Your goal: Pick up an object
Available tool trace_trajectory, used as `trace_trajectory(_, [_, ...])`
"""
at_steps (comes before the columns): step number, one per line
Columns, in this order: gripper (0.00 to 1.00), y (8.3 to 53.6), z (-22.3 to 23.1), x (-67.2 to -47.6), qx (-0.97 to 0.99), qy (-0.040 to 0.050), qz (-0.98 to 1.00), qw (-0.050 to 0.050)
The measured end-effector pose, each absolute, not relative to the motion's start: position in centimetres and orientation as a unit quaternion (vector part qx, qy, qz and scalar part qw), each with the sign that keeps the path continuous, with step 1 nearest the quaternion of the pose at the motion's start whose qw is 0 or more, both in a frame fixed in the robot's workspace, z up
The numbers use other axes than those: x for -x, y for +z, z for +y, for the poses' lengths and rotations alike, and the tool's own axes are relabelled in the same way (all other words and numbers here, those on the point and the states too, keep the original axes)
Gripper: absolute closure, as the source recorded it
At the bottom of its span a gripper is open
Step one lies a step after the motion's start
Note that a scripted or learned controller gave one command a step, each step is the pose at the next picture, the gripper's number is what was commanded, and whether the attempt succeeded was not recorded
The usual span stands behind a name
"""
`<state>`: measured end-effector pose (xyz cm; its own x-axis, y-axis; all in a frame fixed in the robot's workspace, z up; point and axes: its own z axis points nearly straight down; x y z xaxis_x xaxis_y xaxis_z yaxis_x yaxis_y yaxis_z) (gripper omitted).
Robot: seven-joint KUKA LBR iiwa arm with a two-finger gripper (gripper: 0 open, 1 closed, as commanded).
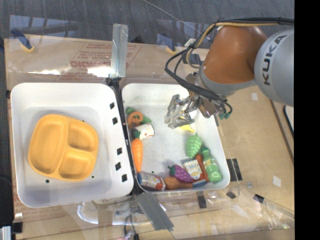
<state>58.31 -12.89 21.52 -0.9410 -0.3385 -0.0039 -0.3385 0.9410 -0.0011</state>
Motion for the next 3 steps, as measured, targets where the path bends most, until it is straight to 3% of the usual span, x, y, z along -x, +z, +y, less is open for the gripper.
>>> trace_trajectory(1, [1.00,23.4,-12.1,-64.7,0.284,0.0007,0.959,0.000])
trace_trajectory(2, [1.00,21.5,-5.1,-65.1,0.241,0.0015,0.970,-0.003])
trace_trajectory(3, [1.00,24.3,-4.0,-65.7,0.216,0.0005,0.976,0.000])
